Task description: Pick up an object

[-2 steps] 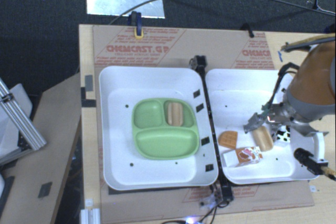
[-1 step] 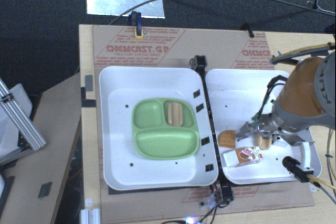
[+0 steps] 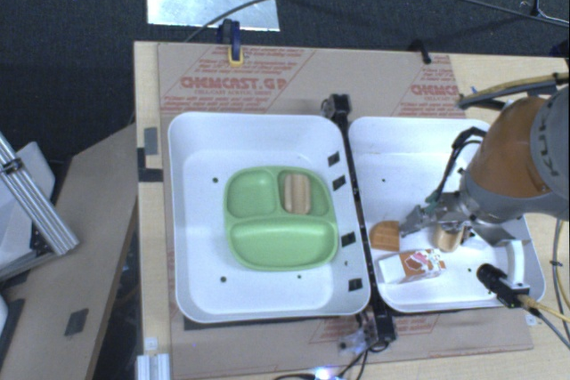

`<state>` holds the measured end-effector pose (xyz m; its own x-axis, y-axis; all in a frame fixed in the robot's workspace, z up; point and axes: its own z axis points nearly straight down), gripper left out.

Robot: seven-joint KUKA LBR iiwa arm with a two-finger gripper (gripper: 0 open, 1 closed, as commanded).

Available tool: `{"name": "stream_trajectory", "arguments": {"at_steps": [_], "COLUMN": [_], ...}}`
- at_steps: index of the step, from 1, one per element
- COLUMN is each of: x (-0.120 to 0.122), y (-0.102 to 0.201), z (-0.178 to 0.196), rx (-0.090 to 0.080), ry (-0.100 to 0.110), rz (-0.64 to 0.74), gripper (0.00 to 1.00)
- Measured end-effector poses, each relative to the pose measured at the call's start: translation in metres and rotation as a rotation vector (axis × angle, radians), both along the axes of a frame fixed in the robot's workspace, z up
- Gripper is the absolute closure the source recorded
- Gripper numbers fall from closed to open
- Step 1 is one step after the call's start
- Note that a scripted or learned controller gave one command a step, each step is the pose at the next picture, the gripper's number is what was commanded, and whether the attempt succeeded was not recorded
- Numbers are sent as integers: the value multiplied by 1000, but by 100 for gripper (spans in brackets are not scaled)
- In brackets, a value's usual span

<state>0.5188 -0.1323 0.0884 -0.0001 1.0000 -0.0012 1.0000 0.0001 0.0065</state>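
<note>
My gripper (image 3: 439, 225) hangs low over the right bin (image 3: 401, 147), near its front middle. A small tan cylinder (image 3: 449, 238) sits right under it, partly covered by the gripper body. Whether the gripper touches the cylinder cannot be told. Just to its left lies a brown wedge-shaped piece (image 3: 386, 236). A white and red packet (image 3: 413, 264) lies flat in front of the gripper, near the bin's front wall.
The left bin (image 3: 196, 191) holds a green divided plate (image 3: 280, 236) with a tan bun-like object (image 3: 296, 192) in its upper right compartment. The grey arm with its orange band (image 3: 515, 147) covers the right bin's right side.
</note>
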Motion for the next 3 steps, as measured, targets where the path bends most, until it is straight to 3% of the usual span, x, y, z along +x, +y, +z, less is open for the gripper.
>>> {"name": "stream_trajectory", "arguments": {"at_steps": [1, 3], "x": [3, 16], "y": [-3, 0], "z": [13, 113], "rx": [-9, 0], "ry": [-13, 2], "rz": [-3, 5], "gripper": [100, 100]}}
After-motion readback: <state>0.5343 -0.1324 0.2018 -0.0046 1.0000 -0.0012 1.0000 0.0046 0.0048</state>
